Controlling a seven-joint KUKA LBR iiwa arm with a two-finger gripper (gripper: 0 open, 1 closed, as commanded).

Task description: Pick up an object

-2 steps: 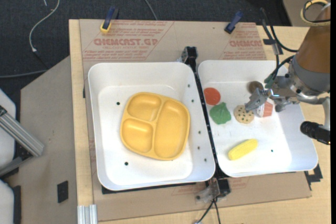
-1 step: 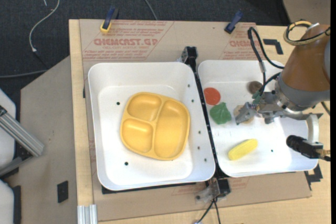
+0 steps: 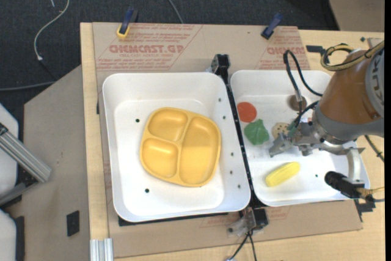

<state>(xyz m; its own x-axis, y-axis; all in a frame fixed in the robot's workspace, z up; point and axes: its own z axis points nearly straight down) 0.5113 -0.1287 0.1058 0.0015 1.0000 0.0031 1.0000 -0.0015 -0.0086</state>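
Note:
The right bin [image 3: 269,192] holds a red disc [image 3: 247,111], a green leafy piece [image 3: 256,132], a small pale speckled item [image 3: 280,128] and a yellow corn cob [image 3: 282,173]. My gripper [image 3: 286,143] hangs low over the middle of this bin. It is just right of the green piece, directly below the speckled item and above the corn cob. Nothing shows as held in it. The arm covers the bin's right part.
The left bin [image 3: 116,131] carries a yellow divided plate [image 3: 181,146] in its middle. A black clamp [image 3: 220,63] sits at the far end of the wall between the two bins. Blue clips [image 3: 127,21] pin the cardboard at the back.

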